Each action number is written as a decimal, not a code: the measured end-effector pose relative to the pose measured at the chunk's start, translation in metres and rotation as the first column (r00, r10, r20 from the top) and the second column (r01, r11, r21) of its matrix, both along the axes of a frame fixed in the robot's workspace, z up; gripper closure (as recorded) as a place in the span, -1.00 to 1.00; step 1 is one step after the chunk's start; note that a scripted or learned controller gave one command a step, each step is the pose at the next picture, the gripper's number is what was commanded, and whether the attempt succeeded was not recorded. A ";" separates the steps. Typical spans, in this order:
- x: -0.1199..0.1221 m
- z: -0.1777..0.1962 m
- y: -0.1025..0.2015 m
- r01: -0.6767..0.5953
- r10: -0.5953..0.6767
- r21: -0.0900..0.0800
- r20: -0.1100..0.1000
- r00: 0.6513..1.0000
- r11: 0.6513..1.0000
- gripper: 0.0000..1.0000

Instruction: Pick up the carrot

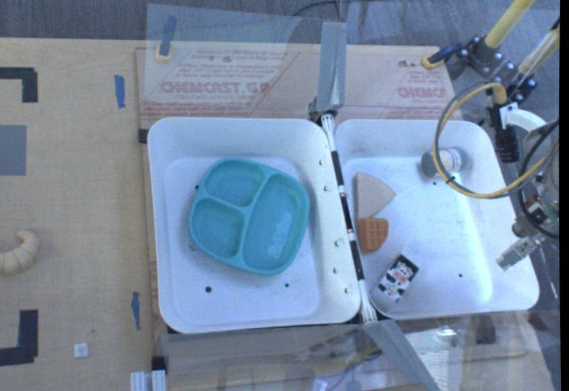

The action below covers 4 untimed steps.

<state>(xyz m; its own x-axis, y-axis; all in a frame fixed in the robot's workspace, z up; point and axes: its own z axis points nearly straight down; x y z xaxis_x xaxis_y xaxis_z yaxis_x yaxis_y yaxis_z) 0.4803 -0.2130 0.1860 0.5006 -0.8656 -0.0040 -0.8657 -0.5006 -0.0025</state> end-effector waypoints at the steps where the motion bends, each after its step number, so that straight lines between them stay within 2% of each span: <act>1: -0.001 -0.016 0.010 -0.279 0.279 0.000 0.000 0.960 0.960 1.00; 2: 0.009 -0.098 0.000 -0.160 0.160 -0.006 0.003 0.987 0.987 1.00; 3: 0.028 -0.097 0.091 -0.030 0.030 -0.005 0.008 1.000 1.000 1.00; 4: 0.009 0.007 0.144 0.140 -0.140 -0.001 0.001 0.990 0.990 1.00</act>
